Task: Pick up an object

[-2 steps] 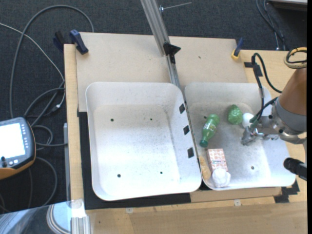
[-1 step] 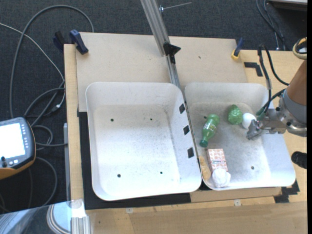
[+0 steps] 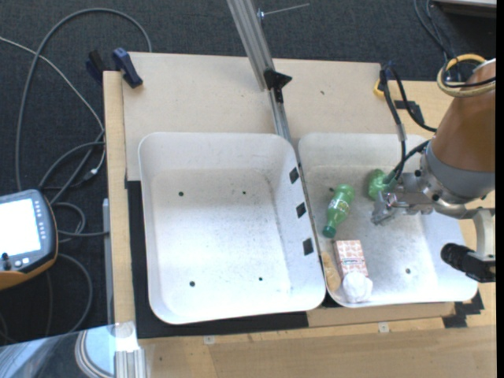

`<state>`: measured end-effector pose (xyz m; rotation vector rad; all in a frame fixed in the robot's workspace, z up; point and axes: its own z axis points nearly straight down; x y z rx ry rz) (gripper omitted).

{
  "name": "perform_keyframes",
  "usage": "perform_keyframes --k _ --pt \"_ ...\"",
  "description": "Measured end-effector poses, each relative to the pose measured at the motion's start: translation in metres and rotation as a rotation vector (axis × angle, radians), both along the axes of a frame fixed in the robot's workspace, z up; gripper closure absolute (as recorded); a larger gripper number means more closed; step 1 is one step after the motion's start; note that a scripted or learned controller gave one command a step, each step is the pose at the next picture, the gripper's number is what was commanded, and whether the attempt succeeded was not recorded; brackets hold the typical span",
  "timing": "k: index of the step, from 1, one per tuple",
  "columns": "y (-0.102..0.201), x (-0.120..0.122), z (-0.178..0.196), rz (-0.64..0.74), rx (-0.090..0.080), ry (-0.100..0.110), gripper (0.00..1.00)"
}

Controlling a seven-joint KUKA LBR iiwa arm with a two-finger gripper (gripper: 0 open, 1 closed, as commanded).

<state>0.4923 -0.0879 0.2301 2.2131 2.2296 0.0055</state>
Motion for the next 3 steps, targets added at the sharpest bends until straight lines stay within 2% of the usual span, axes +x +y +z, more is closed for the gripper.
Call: perform_keyframes --k 2,3 --pt "0.102 0.029 0.008 0.001 0.000 0.000 1.00" --pt "0.154 0.030 -0.004 -0.001 0.000 0.006 1.00"
